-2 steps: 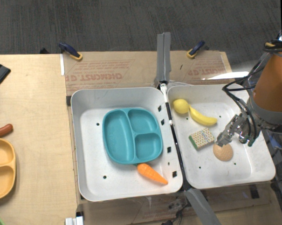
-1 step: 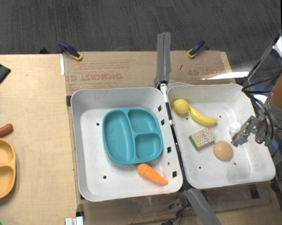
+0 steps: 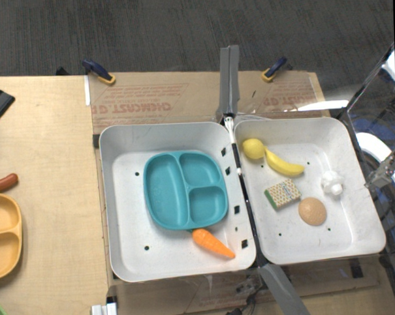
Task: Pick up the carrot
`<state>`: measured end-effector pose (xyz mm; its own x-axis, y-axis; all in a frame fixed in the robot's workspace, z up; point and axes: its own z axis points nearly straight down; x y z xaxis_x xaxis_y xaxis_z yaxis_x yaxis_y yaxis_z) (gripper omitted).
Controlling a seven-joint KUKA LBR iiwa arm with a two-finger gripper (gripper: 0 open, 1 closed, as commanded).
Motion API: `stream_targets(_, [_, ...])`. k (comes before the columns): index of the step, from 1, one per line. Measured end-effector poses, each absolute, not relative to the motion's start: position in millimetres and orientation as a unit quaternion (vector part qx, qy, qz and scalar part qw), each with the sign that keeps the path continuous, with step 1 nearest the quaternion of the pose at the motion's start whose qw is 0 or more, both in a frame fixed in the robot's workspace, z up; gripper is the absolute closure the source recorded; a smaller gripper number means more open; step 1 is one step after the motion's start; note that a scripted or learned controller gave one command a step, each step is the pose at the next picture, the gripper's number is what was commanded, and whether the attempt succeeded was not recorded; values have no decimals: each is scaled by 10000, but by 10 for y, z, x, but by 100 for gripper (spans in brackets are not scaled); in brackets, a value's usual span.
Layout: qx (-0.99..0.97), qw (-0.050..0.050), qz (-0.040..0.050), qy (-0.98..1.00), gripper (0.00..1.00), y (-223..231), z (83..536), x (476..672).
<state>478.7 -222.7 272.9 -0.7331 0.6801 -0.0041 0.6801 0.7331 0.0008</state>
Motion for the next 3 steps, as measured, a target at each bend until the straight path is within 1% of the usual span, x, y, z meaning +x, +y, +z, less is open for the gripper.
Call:
stream_targets(1, [2208, 0, 5, 9753, 100, -2164, 1946, 4783])
stream_targets(2, [1258, 3, 5, 9921, 100, -1930, 1397, 4782])
stream_targets(3, [1628, 20, -1, 9867, 100, -2221, 1994, 4826])
